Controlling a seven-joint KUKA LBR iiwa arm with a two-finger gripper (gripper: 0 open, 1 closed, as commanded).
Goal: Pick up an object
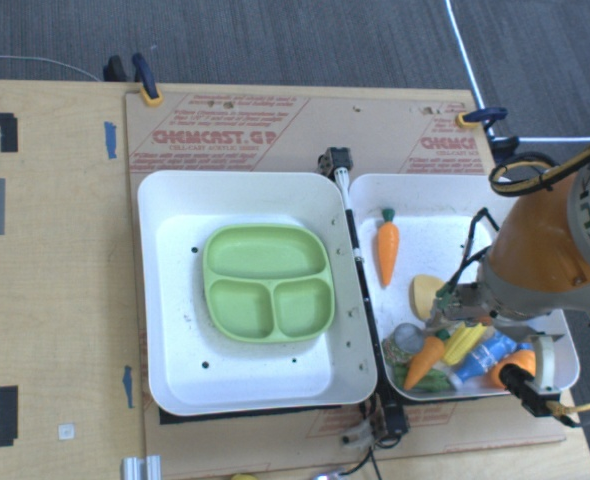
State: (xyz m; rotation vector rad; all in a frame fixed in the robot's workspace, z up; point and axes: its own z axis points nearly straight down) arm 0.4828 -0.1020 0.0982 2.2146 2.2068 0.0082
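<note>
gripper [453, 313] low over the toy pile [455, 356] in the right bin [415, 233], its grip state impossible to tell

Bright even overhead light, soft shadows, slightly soft focus.
</note>
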